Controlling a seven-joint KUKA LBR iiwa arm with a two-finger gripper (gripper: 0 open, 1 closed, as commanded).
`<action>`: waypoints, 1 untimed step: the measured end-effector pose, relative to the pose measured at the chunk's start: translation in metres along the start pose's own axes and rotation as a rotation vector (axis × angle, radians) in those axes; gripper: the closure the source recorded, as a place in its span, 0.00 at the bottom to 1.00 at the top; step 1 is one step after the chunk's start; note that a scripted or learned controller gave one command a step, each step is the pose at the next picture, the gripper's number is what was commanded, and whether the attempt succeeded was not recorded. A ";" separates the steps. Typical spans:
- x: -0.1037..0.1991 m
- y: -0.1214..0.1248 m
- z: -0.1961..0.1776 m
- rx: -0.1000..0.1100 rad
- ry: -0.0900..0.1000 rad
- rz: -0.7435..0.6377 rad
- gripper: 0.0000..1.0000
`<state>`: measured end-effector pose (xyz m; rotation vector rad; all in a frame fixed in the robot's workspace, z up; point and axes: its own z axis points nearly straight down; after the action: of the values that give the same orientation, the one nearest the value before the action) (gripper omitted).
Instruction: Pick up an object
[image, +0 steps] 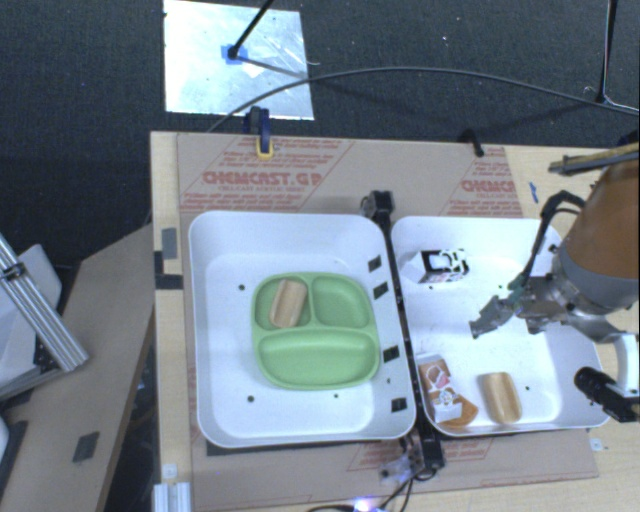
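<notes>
Pick not done yet, nothing lifted. Gripper (487, 322) hangs over the bare middle of the right bin (560, 240), nothing visible between the jaws; whether they're spread or pressed together, can't tell. Candidates in that bin: bread roll (500, 396) near the front wall, snack packet (444, 392) just beside it, small black-and-white item (441, 265) near the back. Left bin (215, 300) holds a green divided plate (318, 358) with another roll (288, 301). Left: descend, close, lift

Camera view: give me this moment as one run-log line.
gripper: over right bin, nothing seen held | right bin: bread roll, snack packet, black-white item | left bin: green tray with roll
</notes>
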<state>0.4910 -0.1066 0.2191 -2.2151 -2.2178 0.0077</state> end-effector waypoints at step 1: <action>0.000 0.002 -0.004 -0.010 -0.002 -0.002 0.00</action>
<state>0.4933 -0.1066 0.2235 -2.2186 -2.2261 -0.0016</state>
